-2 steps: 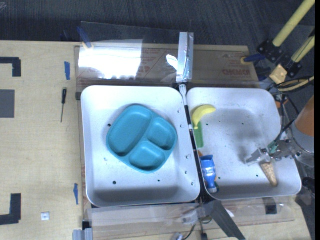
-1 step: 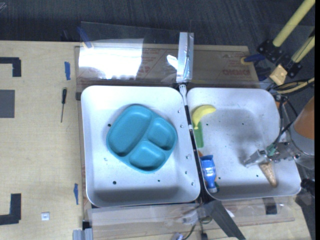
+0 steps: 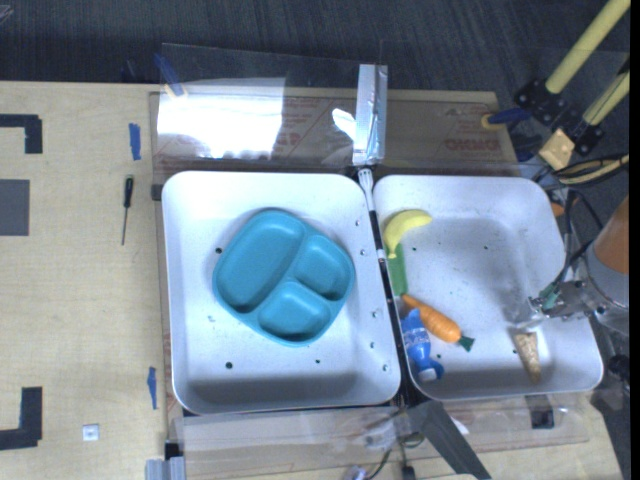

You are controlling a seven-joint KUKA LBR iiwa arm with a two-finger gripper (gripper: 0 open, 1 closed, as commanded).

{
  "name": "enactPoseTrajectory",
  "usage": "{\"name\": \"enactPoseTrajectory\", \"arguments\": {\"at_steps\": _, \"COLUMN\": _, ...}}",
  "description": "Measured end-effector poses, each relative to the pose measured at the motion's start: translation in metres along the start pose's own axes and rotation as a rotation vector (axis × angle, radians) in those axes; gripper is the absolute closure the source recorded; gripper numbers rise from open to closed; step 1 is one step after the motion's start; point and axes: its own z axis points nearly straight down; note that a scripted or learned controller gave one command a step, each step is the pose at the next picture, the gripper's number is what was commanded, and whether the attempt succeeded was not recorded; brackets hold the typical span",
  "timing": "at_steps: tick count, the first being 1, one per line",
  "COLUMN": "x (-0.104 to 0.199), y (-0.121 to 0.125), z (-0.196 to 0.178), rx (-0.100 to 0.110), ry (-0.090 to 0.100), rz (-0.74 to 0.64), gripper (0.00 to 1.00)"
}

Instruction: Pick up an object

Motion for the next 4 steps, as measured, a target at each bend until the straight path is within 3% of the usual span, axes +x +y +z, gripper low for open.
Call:
{"name": "enactPoseTrajectory", "arguments": {"at_steps": 1, "x": 0.005, "y": 0.0, "z": 0.001, "rx": 0.005, "ry": 0.01, "rz": -0.005, "gripper": 0.0}}
{"name": "enactPoseTrajectory", "arguments": {"at_steps": 2, "x": -0.001, "y": -0.006, "z": -0.008, "rx": 0.013, "ry": 0.003, "rz": -0.208, "gripper": 0.0}}
{"name": "enactPoseTrajectory", "arguments": {"at_steps": 3, "x": 0.004, "y": -0.001, "z": 0.009, "rx": 0.006, "ry": 0.014, "rz": -0.053, "gripper": 0.0}}
{"name": "enactPoseTrajectory", "arguments": {"at_steps": 4, "x": -0.001, "y": 0.0, "z": 0.0, "rx": -0.001, "ry": -0.001, "rz": -0.05, "gripper": 1.0}}
